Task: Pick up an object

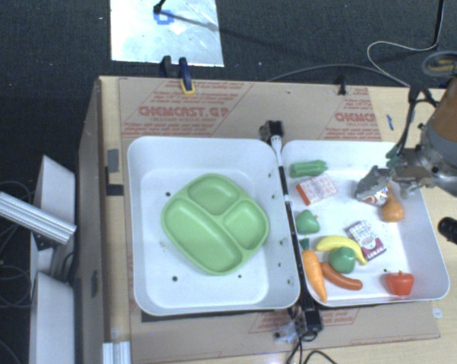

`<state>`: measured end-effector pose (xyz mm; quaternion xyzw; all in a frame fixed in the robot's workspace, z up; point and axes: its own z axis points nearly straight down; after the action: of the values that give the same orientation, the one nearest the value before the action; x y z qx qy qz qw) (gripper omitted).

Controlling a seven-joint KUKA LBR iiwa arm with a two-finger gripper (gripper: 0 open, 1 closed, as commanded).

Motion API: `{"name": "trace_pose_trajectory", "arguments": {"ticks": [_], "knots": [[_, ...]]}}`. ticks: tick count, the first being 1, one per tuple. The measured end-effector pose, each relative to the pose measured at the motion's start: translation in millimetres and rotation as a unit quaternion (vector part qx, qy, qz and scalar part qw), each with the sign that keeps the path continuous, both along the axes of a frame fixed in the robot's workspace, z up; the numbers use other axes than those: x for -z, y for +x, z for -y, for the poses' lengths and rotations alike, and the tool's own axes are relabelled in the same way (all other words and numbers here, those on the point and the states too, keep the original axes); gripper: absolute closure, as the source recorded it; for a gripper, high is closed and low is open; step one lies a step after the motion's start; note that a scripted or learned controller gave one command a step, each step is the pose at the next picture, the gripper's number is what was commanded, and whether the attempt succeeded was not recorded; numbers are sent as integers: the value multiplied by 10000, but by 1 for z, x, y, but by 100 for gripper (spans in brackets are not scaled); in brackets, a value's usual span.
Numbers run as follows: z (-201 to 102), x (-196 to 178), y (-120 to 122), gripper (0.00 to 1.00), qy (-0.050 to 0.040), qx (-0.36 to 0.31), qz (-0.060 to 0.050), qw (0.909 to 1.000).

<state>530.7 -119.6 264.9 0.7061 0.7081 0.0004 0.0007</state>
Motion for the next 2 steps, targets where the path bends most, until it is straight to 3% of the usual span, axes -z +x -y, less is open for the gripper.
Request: {"name": "trace_pose_trajectory", "arguments": {"ticks": [1, 2], "knots": [[29, 156, 18, 0, 3, 11, -15, 10000], [-5, 181, 60, 0, 3, -1, 0, 10000]]}}
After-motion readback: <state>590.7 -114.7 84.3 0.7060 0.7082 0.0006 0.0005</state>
